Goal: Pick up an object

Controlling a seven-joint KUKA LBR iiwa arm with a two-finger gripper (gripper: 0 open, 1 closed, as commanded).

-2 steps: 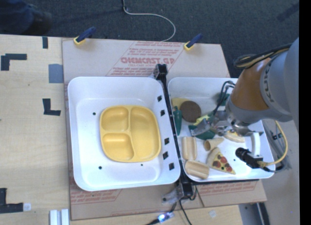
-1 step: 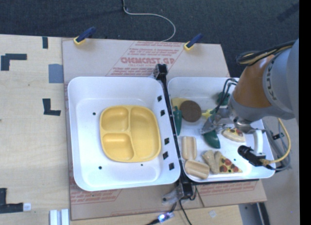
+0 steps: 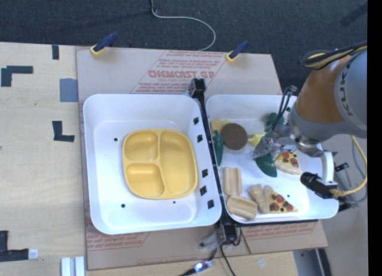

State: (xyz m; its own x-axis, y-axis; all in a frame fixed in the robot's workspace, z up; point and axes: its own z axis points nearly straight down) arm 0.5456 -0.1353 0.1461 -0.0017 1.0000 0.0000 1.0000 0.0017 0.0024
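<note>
My gripper (image 3: 266, 146) hangs low over the middle of the right bin (image 3: 310, 214). Directly beneath and in front of it lies a dark green toy vegetable (image 3: 266, 166), with a pizza slice (image 3: 289, 161) just to its right. To the gripper's left sits a brown round patty (image 3: 234, 136). Whether the gripper touches the green piece cannot be made out.
The right bin also holds a green pepper (image 3: 218, 147), a hot dog bun (image 3: 231, 180), a bread roll (image 3: 240, 208) and a second pizza slice (image 3: 279, 202). A yellow divided plate (image 3: 160, 164) lies in the left bin (image 3: 101, 149). The two bins meet at a divider (image 3: 206, 143).
</note>
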